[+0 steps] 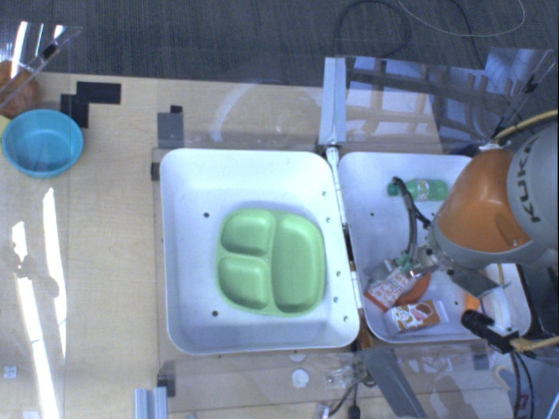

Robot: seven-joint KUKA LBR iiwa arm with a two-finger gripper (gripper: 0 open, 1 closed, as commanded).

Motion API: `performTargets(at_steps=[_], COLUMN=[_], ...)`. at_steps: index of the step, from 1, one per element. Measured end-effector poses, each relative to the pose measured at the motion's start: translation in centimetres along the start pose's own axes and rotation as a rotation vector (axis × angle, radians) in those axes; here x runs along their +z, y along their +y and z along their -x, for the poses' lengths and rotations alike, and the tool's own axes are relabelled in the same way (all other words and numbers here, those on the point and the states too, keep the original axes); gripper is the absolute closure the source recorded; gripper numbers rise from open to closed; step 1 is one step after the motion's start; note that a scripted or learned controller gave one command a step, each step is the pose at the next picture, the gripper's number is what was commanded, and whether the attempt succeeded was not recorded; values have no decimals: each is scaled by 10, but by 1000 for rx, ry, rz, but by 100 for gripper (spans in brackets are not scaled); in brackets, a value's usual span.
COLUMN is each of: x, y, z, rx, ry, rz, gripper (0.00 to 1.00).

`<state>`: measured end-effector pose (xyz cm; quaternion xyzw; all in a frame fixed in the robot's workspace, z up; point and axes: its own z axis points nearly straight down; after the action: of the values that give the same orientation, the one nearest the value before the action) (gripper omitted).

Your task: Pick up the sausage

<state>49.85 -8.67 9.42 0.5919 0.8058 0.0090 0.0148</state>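
Whether the gripper (412, 267) is spread or closed cannot be told, since its tip is masked by the wrist and by clutter low in the right bin (367, 190). It is seen lowered into that bin's near half, just above a reddish-orange elongated piece taken to be the sausage (419, 284), which lies partly under the wrist. The step in hand is judged to be the descent or the grasp itself; no hold can be confirmed. A firm closure on the sausage alone is called for next, then a straight lift. Crowded just beside it are a red-and-white packet (387, 291) and a small brown carton (412, 318), while a green bottle (426, 188) lies farther back. A green divided tray (271, 260) is held in the left bin (192, 234).
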Motion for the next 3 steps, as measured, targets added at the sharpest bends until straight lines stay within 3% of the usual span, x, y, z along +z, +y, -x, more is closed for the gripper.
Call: performTargets(at_steps=[1, 2, 3], x=[-38, 2, -11], y=[14, 15, 21], z=[34, 19, 18], rx=[-64, -261, -264], ry=[15, 12, 10], rz=[-30, -17, -5], gripper=[0, 0, 100])
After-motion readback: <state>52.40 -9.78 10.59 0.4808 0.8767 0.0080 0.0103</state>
